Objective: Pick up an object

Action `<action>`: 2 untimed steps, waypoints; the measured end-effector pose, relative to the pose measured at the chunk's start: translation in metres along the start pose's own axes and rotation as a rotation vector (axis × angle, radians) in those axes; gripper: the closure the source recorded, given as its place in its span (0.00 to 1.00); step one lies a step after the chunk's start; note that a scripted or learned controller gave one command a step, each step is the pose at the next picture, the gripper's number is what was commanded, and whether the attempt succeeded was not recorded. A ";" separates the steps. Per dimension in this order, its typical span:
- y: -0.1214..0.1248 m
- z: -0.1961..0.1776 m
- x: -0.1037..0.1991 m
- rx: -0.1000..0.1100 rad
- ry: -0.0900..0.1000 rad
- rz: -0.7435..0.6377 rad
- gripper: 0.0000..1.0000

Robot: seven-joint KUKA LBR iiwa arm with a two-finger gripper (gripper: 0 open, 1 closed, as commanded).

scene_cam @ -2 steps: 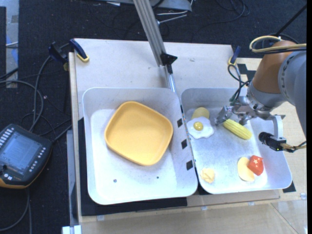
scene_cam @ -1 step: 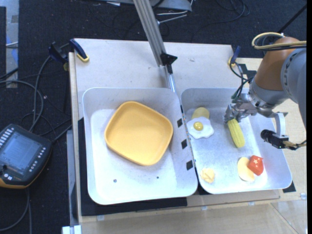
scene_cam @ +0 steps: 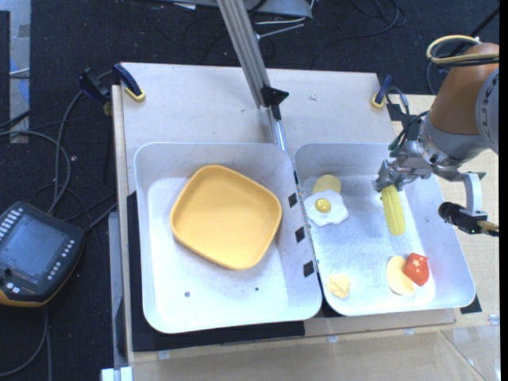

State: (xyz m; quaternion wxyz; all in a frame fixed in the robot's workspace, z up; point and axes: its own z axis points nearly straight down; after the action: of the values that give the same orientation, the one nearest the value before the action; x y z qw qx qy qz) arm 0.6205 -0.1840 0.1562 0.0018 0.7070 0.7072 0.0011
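Bright, even overhead light; sharp at centre, softer at the edges.

Beneath and to the left of the gripper (scene_cam: 394, 175), the two white bins (scene_cam: 159, 292) are lit close to washing out, and their floors show a faint mottled sheen rather than hard glare. Shadows are short and soft: the yellow plate (scene_cam: 226, 215), far left of the gripper, casts a thin dark rim along its lower edge, and the corn cob (scene_cam: 393, 210) just below the gripper throws almost none. The dark floor beyond the bench (scene_cam: 198, 101) falls into near black, losing detail. The arm's orange band (scene_cam: 468, 94), up and right of the gripper, looks slightly soft and grainy.
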 end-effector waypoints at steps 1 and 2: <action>0.009 -0.059 -0.002 -0.001 0.000 0.000 1.00; 0.010 -0.112 -0.003 0.000 0.000 0.000 1.00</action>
State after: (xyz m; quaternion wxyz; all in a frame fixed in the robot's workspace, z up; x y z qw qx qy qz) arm 0.6303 -0.1864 0.2679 0.0020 0.7069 0.7073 0.0012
